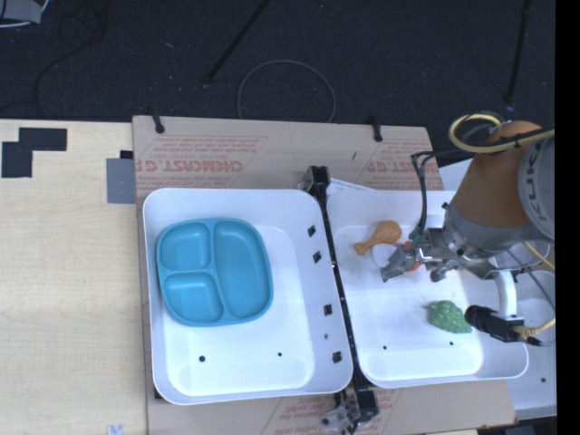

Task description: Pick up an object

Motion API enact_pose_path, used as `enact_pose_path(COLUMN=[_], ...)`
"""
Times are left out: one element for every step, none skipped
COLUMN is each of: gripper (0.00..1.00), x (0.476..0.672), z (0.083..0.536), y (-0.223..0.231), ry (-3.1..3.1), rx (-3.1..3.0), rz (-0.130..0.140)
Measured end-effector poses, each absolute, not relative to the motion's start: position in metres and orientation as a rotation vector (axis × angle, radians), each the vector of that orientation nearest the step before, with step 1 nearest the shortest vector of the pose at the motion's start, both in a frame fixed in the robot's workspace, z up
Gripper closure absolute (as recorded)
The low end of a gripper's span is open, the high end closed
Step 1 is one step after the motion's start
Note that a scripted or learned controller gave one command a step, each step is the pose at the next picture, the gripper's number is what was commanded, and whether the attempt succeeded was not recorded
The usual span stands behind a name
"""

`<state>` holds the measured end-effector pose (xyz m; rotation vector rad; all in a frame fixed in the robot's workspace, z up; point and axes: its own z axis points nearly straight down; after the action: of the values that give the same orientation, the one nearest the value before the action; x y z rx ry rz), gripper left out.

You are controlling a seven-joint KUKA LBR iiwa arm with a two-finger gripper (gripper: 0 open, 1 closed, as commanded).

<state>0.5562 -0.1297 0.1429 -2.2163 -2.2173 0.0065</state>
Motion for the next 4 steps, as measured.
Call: enact_pose_path(gripper=[0.0, 1.0, 1.0, 1.0], x=[0.555, 0.555, 0.555, 0.558], z=[0.089, 0.102, 0.165, 0.214], y=[-0.128, -0.13, -0.131, -0.122], ry=[-2.217, -2.211, -2.221, -2.224], rx=[-2.217, -2.224, -2.223, -2.221], rz=[0.006, 0.005, -0.001, -0.003])
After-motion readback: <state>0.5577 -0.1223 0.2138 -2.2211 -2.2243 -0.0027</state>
